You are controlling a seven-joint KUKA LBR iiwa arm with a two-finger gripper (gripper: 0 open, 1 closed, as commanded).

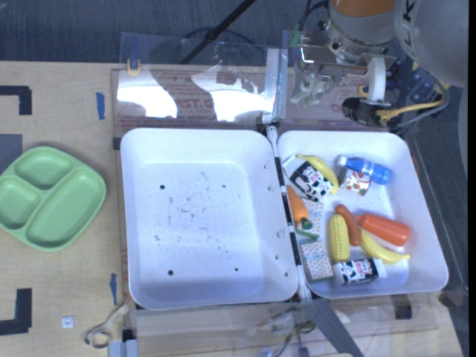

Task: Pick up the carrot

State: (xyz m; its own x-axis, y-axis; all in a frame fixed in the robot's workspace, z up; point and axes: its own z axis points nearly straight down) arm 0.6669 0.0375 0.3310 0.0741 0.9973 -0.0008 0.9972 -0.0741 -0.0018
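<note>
The carrot, small and orange with a green top pointing toward the front, lies against the left wall of the right bin. It sits between a cow-patterned carton and a corn cob. My gripper hangs behind the back rim of the right bin, well clear of the carrot and further back than it. It is open, and nothing is between its pale fingers.
The right bin also holds a yellow banana, a blue bottle, a larger orange piece, a second banana and another cow-patterned carton. The left bin adjoins it. A green divided plate lies far left.
</note>
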